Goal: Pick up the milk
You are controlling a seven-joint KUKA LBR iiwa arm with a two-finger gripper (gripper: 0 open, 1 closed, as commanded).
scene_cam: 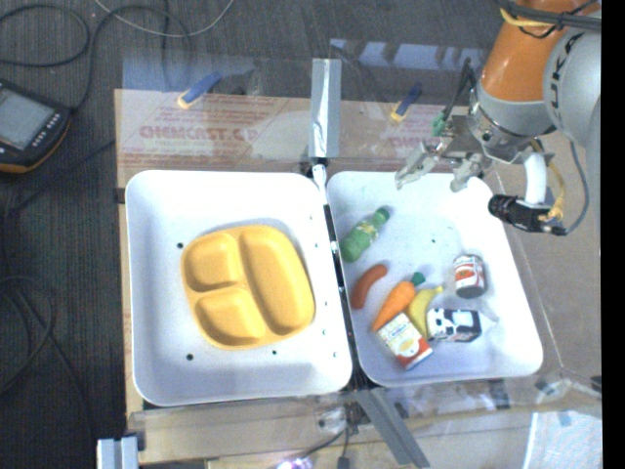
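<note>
Dark carpet w/ loose cables round the bench, a cardboard sheet under two white bins. Left bin (156,223) has the yellow divided tray (249,283) in it. Right bin (508,355) has all the small stuff: green bottle (365,234) near the divider, a red sausage-like piece (368,284), carrot (394,302), banana (422,306), a red-labelled can (470,275), an orange-and-white carton (403,341), and the milk (455,324), which I take to be the black-and-white cow-patterned box lying near the bin's front right, just beside the banana and touching or nearly touching the orange carton. Progress: nothing done yet as far as I can see; milk sits in the bin, untouched, so approach, descent, grasp and lift are all left. Arm comes in from the right, orange band up top, wrist bent over the bin's far edge. Gripper (441,167) hangs above the far right corner of the right bin, fingers spread wide apart, nothing between them. It's well apart from the milk, which lies toward the near side of the same bin w/ the can between. My read: next move needs a shift toward the front of the bin, then a drop straight down; the clutter beside the milk (banana, carton) could get nudged or grabbed instead.
</note>
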